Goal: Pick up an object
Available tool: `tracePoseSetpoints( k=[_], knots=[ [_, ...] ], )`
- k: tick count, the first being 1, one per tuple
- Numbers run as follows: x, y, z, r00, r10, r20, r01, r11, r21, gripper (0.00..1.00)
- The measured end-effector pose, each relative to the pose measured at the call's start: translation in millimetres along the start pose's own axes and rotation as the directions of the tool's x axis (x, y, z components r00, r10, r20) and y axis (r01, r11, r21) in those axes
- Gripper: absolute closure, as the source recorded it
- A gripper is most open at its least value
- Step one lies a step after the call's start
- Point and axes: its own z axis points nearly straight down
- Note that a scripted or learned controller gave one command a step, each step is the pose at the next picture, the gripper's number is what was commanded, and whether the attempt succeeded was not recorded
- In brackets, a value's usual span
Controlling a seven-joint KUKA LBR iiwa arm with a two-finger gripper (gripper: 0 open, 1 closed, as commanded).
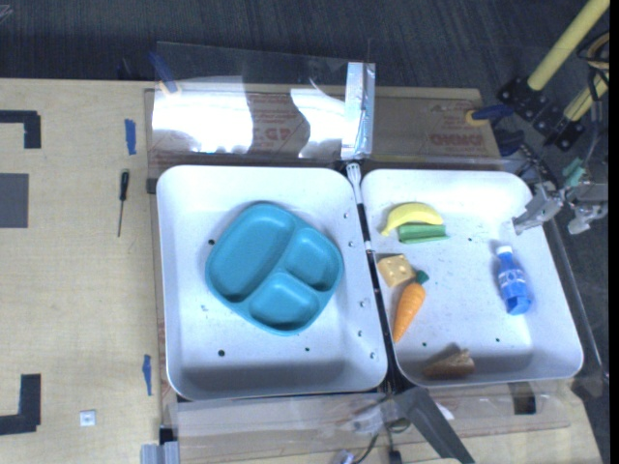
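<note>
left bin (184,346) is holding one blue tray (276,267); right bin (551,341) is holding one banana (408,215), one carrot (408,307), one bottle (513,280). gripper (551,206) is hanging at its right edge, finger state indeterminable.

Dark grey carpet floor (290,17) ran across the top; a pale wood bench (68,307) w/ black square marks sat at left; a clear plastic sheet (256,114) behind the bins caught bright glare; brown cardboard (435,129) lay beneath it.
</note>
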Motion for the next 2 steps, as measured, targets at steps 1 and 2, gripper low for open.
tracePoseSetpoints(
  k=[1, 2],
  knots=[
    [63, -11, 146, 0.996, -0.092, -0.003, 0.092, 0.996, 0.009, 0.00],
    [92, 35, 192, 0.998, -0.068, 0.006, 0.068, 0.998, -0.015, 0.00]
  ],
)
